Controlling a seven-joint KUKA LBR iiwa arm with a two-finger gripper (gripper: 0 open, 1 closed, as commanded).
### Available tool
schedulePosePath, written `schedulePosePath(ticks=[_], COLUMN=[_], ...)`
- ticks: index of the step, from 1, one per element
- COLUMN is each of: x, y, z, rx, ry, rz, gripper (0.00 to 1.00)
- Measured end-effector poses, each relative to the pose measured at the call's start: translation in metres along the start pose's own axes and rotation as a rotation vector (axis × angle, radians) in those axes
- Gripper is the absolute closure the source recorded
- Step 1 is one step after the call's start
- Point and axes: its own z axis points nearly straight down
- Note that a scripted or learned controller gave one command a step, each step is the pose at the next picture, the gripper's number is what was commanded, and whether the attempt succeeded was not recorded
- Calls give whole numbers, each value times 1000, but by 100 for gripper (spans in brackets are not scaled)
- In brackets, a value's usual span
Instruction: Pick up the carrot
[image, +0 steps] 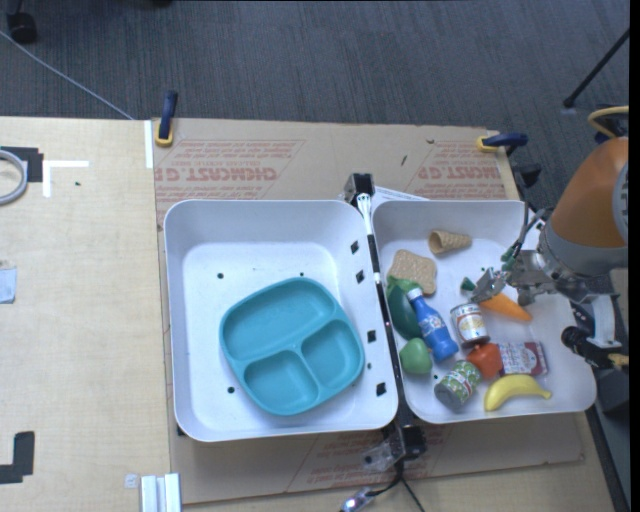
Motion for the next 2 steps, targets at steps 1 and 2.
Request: schedulePosePath(ticks=[1, 2], x=[-1, 106], y=[0, -43], z=[-10, -99], rx=[-1, -1], ry=[-1, -1], rz=[3, -1], gripper=[100, 100])
